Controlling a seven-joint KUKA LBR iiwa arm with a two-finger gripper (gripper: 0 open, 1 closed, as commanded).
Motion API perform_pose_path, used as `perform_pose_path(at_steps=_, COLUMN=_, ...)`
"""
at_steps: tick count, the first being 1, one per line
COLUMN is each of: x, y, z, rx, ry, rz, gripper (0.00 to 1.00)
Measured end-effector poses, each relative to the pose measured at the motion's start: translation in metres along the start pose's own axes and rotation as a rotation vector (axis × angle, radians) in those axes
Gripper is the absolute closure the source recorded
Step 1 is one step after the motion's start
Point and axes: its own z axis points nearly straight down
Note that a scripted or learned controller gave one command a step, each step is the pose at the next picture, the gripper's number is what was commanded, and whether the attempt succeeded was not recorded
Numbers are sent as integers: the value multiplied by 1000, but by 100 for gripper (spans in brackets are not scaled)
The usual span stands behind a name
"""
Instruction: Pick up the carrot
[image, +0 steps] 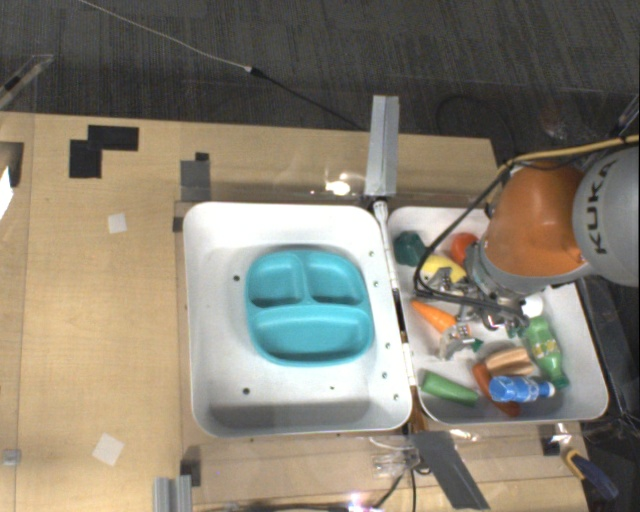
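The carrot (432, 317) is a short orange piece lying on its side in the left half of the right bin (590, 400), close to the wall between the bins. My gripper (470, 328) hangs low over the bin just right of the carrot, its metal parts reaching down beside the carrot's right end. The orange band and wrist of the arm (535, 225) cover the bin's upper middle. From this view the carrot does not appear lifted; it looks to be resting on the bin floor.
Around the carrot lie a yellow item (440, 268), a dark green item (407, 247), a green cucumber (448, 388), a hot dog bun (507, 358), a blue bottle (520, 390) and a green bottle (542, 345). The left bin (210, 250) holds a teal divided plate (305, 305).
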Motion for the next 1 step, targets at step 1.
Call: perform_pose_path(at_steps=1, x=-63, y=-9, z=-2, rx=0, ry=5, rz=280, gripper=0)
